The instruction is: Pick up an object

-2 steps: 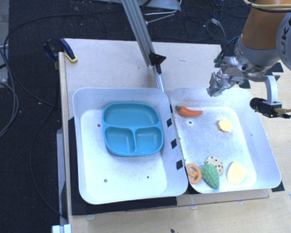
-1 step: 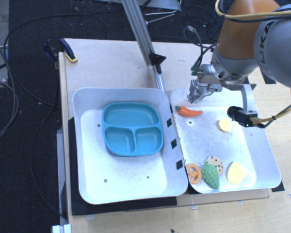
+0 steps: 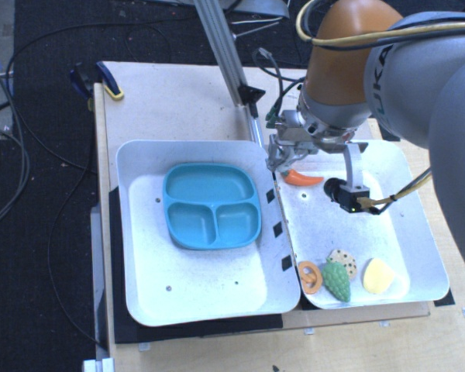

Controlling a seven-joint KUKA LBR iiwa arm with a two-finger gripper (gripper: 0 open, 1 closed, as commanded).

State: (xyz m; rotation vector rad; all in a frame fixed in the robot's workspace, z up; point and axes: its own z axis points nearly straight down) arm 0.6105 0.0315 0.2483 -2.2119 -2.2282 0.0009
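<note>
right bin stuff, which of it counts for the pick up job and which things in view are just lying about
For the job:
- gripper, above the near end of the carrot
- small orange carrot-shaped toy
- brown pretzel toy
- speckled round cookie toy
- green bumpy toy
- pale yellow rounded toy

Just lying about:
- blue three-compartment plastic tray in the left bin
- yellow-tipped clamp at the bench's far left corner

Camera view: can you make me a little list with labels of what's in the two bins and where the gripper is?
left bin: blue divided plate
right bin: orange carrot at far end; pretzel, cookie, green toy, yellow lemon at near end
gripper: just above the carrot
holding anything: cannot tell
</note>
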